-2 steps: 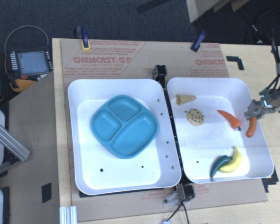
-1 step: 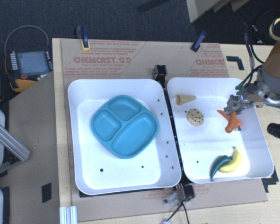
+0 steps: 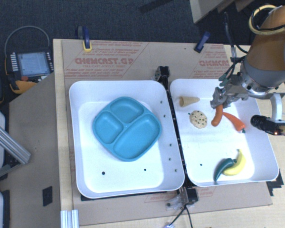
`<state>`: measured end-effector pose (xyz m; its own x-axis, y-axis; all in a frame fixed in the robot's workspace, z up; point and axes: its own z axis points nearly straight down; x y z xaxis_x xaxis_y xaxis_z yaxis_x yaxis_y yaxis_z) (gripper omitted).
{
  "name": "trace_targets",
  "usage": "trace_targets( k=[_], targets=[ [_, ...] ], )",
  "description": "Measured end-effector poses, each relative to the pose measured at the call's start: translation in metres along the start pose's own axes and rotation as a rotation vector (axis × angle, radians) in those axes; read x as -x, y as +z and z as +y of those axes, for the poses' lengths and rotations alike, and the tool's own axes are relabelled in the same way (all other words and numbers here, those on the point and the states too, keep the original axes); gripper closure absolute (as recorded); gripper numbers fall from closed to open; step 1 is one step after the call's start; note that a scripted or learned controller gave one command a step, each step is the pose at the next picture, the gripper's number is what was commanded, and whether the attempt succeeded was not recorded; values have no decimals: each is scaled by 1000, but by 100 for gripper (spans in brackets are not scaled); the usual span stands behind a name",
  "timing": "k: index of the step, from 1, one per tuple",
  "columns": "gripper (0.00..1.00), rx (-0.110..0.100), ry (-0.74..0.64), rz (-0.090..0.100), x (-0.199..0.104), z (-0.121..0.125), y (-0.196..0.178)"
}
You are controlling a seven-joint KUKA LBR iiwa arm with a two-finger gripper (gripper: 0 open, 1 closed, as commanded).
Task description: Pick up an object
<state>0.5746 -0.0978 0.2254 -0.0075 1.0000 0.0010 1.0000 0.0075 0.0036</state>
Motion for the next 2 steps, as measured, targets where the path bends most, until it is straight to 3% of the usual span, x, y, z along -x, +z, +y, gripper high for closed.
trace_targets(
  k=[2],
  targets=[
    [100, -1, 2, 0, -88, 26, -7]
  ],
)
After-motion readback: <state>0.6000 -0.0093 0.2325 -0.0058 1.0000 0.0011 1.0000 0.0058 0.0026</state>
